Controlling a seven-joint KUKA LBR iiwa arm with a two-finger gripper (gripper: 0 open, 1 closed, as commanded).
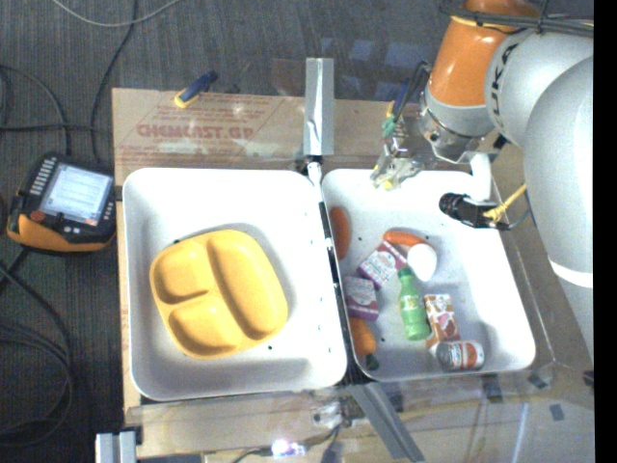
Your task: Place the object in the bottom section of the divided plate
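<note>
The end effector [393, 174] hovers over the right bin's [521, 309] far edge; its grip state I cannot tell. No object is picked: items lie in that bin, the plate [218, 291] left. Next, descend and grasp.

Divided plate [220, 292] in left bin [145, 201] (alone)

Bright, even overhead light falls on the two shallow white plastic bins [231, 186], which glare nearly featureless. Soft shadows fringe the yellow divided plate [219, 290]. Slight blur throughout; the dark floor stays dim.
</note>
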